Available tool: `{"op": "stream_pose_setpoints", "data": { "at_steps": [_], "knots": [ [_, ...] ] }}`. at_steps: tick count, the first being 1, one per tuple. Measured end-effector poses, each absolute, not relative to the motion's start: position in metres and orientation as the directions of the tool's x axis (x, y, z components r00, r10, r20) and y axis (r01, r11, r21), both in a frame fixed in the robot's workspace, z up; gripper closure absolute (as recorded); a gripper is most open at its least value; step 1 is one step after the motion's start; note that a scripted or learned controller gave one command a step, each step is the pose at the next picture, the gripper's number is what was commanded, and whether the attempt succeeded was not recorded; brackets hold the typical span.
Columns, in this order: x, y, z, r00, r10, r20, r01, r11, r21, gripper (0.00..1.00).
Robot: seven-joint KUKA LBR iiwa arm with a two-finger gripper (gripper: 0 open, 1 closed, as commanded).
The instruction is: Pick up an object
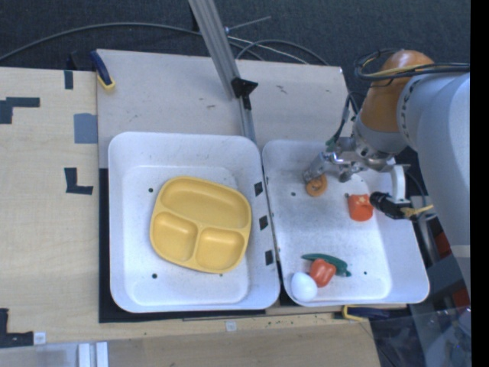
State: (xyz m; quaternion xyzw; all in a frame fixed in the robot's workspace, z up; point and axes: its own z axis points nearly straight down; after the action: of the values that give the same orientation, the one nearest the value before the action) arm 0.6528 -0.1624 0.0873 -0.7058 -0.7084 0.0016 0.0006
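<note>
A pale wooden bench (46, 205) carried two shallow white bins side by side, with a grey robot arm (428, 121) reaching in from the right.

The metal two-finger gripper (321, 176) sat low in the right bin (397, 274), at a small round brown object (316, 185); I could not tell whether its fingers were apart or together. An orange block (360, 207), red pepper (322, 271) and white egg (304, 286) lay nearby; a yellow divided plastic plate (201, 224) filled the left bin (122, 205). The small piece looked likely to roll or slip free.
</note>
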Motion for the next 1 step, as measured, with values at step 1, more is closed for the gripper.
{"op": "stream_pose_setpoints", "data": {
  "at_steps": [1],
  "knots": [
    [0.6533,-0.1618,0.0986,-0.005,1.0,-0.002,1.0,0.005,-0.002,1.0]
  ]
}}
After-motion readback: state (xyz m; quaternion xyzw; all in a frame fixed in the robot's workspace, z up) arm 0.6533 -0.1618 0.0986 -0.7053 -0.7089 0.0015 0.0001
